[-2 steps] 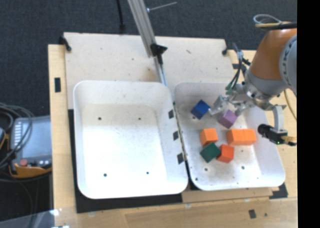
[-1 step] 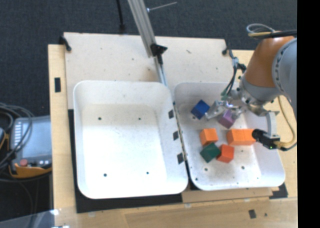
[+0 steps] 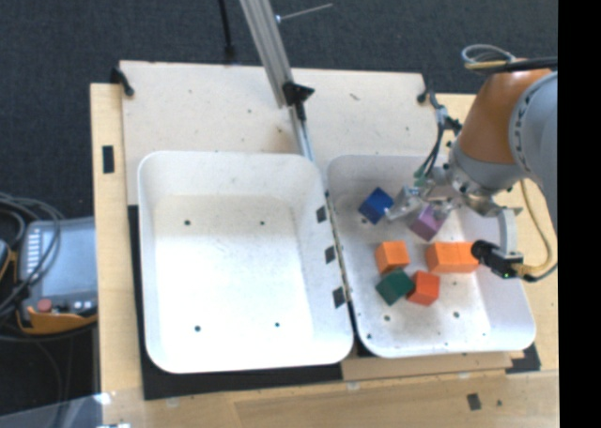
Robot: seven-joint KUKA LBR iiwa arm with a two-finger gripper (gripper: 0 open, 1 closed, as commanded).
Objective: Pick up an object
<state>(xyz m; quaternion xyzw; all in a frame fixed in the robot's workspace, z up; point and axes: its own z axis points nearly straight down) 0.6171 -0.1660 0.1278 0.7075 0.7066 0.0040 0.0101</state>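
Note:
The right bin [image 3: 502,323] holds several blocks: a blue cube [image 3: 376,204], a purple block [image 3: 428,223], an orange cube [image 3: 392,254], a longer orange block [image 3: 452,256], a green cube [image 3: 395,286] and a red-orange cube [image 3: 423,288]. My gripper [image 3: 420,202] hangs low over the bin's upper middle, between the blue cube and the purple block. It overlaps the purple block's top edge. The grey arm with its orange band [image 3: 498,126] comes in from the right and hides the bin's far right corner.
The left bin [image 3: 235,262] lies beside the right one, with a dividing rim [image 3: 333,248] between them. A slanted metal rail [image 3: 268,32] rises behind the bins. A black cable connector [image 3: 498,259] hangs next to the longer orange block.

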